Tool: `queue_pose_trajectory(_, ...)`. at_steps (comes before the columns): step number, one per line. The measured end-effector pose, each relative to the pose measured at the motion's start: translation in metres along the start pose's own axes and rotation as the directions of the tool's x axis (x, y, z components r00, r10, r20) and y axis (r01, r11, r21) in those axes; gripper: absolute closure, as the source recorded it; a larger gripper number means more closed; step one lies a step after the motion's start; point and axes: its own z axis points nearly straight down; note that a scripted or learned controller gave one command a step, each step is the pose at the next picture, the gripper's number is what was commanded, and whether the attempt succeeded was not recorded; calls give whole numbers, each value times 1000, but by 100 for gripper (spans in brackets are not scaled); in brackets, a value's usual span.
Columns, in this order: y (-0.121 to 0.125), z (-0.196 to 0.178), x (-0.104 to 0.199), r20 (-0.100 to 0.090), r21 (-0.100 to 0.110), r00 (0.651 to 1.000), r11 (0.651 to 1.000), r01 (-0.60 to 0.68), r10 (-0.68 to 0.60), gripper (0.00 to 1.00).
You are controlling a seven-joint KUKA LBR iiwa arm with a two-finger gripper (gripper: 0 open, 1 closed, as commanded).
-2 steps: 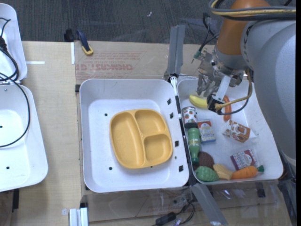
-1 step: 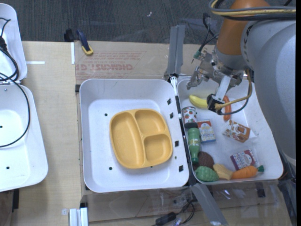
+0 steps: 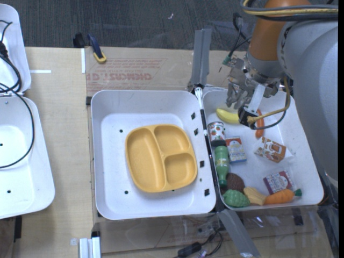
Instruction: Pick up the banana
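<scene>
Starting at the left, a white moulded shape (image 3: 16, 144) with black cables (image 3: 19, 117) looped over it lies on the desk (image 3: 59, 71). Next comes the left bin (image 3: 102, 160), a shallow white tray that holds a yellow divided plate (image 3: 161, 157) with three compartments, set at a slight angle near the bin's middle. Behind the bin, on the desk's brown surface, lies a small blue and yellow clamp (image 3: 95, 51).

The right bin (image 3: 306, 149) sits directly beside the left one and is crowded. Along its left wall stand a small can (image 3: 216, 131), a green bottle (image 3: 221, 160), a dark brown round item (image 3: 235, 181) and a green vegetable-like toy (image 3: 235, 199). Further right are a small carton (image 3: 236, 149), a pale yellow piece (image 3: 253, 194), an orange carrot (image 3: 280, 196), and two red and white packets (image 3: 270, 150) (image 3: 278, 181).

The banana (image 3: 228, 115) lies in the far part of the right bin, just behind the can. The hand (image 3: 240, 102) hangs directly beside the banana's right end, reaching down from the grey arm (image 3: 312, 63) with its orange band. Whether its fingers are spread or closed cannot be told, and the banana rests on the bin floor.
</scene>
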Motion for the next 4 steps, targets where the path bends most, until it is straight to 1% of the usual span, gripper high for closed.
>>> queue_pose_trajectory(1,0,-8,0,3,1,1000,1000,2,-2,100)
queue_pose_trajectory(2,0,-8,0,4,1,1000,1000,2,-2,0)
queue_pose_trajectory(3,45,66,-64,-4,-1,999,999,54,-54,0)
queue_pose_trajectory(4,50,96,-70,-4,-24,915,915,404,-404,0)
